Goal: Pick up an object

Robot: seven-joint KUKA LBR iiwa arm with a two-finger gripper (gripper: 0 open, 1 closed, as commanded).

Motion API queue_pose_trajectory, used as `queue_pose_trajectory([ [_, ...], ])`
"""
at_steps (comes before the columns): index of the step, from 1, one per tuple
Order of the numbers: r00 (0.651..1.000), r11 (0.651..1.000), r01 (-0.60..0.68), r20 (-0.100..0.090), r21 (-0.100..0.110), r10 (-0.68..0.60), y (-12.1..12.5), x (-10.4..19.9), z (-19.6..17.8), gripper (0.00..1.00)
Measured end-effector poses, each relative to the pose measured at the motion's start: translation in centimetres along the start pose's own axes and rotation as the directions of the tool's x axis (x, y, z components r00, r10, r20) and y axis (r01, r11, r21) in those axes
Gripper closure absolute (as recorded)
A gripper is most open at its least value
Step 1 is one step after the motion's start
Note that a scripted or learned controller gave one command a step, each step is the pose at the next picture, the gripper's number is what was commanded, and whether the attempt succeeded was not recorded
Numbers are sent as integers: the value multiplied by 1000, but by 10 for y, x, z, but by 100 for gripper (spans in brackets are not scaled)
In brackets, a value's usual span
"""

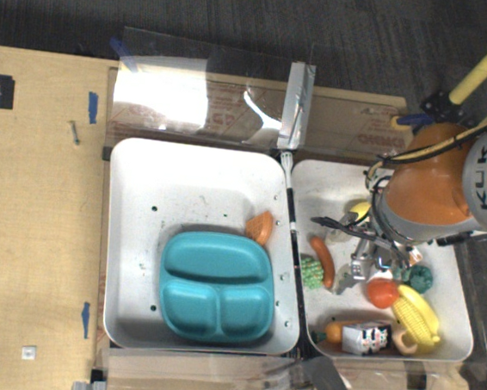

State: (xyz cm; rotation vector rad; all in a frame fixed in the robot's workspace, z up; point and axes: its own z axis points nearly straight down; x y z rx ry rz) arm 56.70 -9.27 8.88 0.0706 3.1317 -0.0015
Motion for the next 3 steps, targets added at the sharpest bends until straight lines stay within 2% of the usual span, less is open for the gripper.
queue_pose_trajectory([
  [1, 1000, 1000, 3, 5, 0, -3, 1, -1, -12, 100],
  [2, 1000, 1000, -11, 9, -2, 11, 33, -61, -137, 100],
  [3, 1000, 1000, -24, 4, -2, 24, 33, -100, -182, 100],
])
